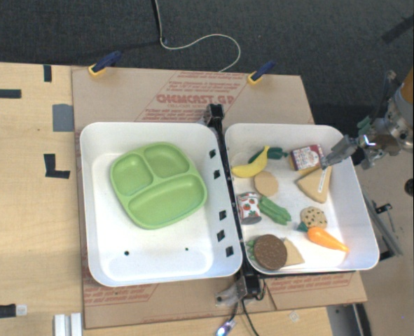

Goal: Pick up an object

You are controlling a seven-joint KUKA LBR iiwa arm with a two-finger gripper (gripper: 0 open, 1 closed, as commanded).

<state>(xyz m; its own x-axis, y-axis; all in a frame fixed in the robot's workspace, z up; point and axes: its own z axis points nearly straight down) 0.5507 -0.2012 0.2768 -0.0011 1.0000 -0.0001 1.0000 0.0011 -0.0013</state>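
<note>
A dark carpeted floor surrounds a wooden bench (24, 208), where a cardboard sheet carries two shallow white bins side by side. The left bin (94, 208) holds a green divided plate (159, 185). The right bin (357, 208) holds toy food: a yellow banana (252, 165), a small red carton (307, 157), a cheese wedge (314, 185), a round tan biscuit (266, 183), a green pod (274, 210), a small printed can (249, 207), a chocolate-chip cookie (313, 217), an orange carrot (326, 239) and a brown patty (269, 251). The gripper (341, 150) hangs over this bin's far right corner, near the carton and cheese wedge; nothing is visibly held, and whether it is spread or closed cannot be told. The risk, as I judge it: the items sit close together, so a descent could nudge a neighbour, pinch two at once, or strike the bin wall.
</note>
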